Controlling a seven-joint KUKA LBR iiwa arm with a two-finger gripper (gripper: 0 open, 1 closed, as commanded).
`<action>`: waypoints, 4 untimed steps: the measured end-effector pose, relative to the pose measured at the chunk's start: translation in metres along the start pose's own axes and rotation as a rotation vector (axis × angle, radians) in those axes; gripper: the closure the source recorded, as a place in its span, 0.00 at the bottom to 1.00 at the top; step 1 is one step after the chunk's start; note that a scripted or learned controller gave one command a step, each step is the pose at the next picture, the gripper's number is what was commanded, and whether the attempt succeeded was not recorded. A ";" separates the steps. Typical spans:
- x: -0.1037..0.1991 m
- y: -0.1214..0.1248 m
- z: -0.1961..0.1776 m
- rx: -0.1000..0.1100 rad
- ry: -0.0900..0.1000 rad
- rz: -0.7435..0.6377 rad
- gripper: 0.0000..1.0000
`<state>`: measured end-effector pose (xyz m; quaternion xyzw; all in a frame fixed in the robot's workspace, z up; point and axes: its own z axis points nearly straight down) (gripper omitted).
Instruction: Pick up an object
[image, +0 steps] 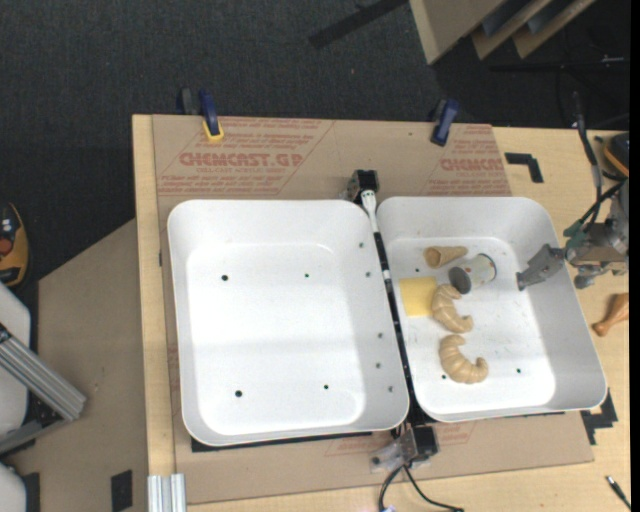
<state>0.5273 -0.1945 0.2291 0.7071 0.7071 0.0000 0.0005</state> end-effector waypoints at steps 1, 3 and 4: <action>0.087 0.026 0.151 0.005 0.008 -0.009 0.00; 0.149 0.072 0.038 -0.012 0.001 -0.009 1.00; 0.243 0.116 0.044 -0.006 0.003 -0.010 1.00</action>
